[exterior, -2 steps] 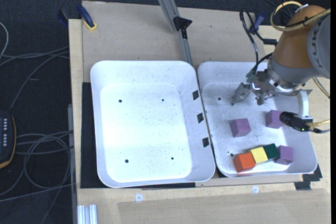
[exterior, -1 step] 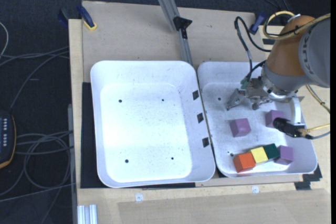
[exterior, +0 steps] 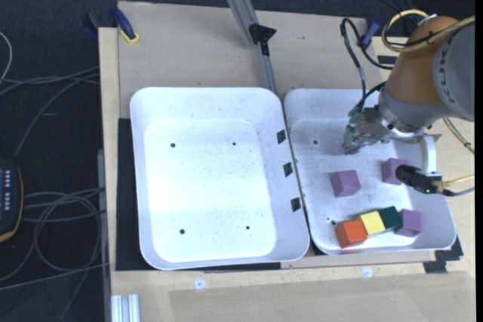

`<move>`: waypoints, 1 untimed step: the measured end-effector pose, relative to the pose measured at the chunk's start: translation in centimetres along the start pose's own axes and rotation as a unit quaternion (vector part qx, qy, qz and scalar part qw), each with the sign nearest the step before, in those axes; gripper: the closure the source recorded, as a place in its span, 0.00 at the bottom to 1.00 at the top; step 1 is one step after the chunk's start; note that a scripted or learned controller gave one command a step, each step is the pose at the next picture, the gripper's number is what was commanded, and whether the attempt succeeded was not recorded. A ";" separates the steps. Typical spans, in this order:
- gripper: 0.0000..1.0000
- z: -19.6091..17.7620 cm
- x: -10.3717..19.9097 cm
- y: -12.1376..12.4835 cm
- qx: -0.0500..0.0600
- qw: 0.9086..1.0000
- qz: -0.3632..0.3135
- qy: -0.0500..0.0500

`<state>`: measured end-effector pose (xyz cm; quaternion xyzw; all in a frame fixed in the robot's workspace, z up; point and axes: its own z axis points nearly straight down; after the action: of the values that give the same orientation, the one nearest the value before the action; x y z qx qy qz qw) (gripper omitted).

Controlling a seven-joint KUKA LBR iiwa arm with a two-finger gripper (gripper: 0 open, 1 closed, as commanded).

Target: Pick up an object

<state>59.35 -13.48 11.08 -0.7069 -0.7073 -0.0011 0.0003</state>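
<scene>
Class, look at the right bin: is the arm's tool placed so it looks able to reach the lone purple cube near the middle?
Probably yes: the tool hangs close above the purple cube, with bare bin floor between them.

The arm (exterior: 445,79) was grey with a broad orange band above the wrist; black cables looped beside it, and its gripper (exterior: 355,141) was dull grey metal.

The arm (exterior: 423,72) reaches in from the right, wrist angled downward.
</scene>
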 end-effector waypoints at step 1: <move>1.00 -5.8 0.6 -0.6 -0.003 1.000 -0.001 -0.001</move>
<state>58.78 -12.88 16.93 -0.7065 -0.7077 -0.0022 -0.0026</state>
